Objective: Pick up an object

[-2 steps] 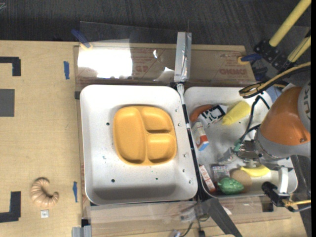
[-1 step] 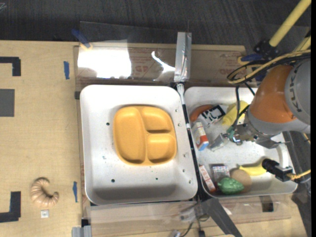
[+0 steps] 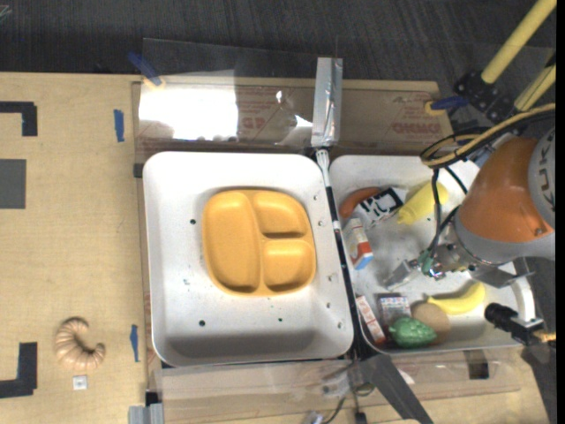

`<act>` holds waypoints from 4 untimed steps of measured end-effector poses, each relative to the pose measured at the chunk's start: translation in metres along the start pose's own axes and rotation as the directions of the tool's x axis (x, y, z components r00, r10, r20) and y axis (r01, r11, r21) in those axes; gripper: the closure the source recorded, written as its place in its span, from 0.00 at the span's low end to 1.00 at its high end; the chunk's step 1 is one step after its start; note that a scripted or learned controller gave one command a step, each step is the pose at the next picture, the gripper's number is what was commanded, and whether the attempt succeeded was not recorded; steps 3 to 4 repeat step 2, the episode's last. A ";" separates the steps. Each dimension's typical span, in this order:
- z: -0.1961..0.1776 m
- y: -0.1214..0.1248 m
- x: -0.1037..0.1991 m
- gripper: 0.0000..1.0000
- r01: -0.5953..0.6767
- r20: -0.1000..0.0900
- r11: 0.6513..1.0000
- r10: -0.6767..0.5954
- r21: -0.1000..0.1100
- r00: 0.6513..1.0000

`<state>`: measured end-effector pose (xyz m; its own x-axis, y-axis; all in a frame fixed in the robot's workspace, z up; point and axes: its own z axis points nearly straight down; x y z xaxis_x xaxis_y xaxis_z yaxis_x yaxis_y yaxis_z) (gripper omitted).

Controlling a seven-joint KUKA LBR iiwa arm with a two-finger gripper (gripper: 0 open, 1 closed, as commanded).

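The grey arm with the orange band point(image 3: 503, 203) reaches from the right, low over the right white bin point(image 3: 388, 168). Its gripper point(image 3: 422, 268) hangs above the bin floor; the fingers' state I cannot tell. Near it lie a yellow banana point(image 3: 461, 301), a green toy point(image 3: 412, 331) and a small tube point(image 3: 357, 242). The left white bin point(image 3: 168, 237) holds a yellow divided tray point(image 3: 258, 240).

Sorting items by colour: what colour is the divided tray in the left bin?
Yellow-orange; the divided tray shows plainly in the camera view.
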<state>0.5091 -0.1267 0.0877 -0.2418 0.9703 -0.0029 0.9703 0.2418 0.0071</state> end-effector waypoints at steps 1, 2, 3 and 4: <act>0.000 -0.021 0.023 0.00 -0.155 0.001 0.988 0.155 -0.005 0.988; 0.000 0.057 0.005 0.00 -0.171 0.001 0.985 0.171 -0.001 0.985; 0.000 0.057 0.005 0.00 -0.171 0.001 0.985 0.171 -0.001 0.985; 0.000 0.057 0.005 0.00 -0.171 0.001 0.985 0.171 -0.001 0.985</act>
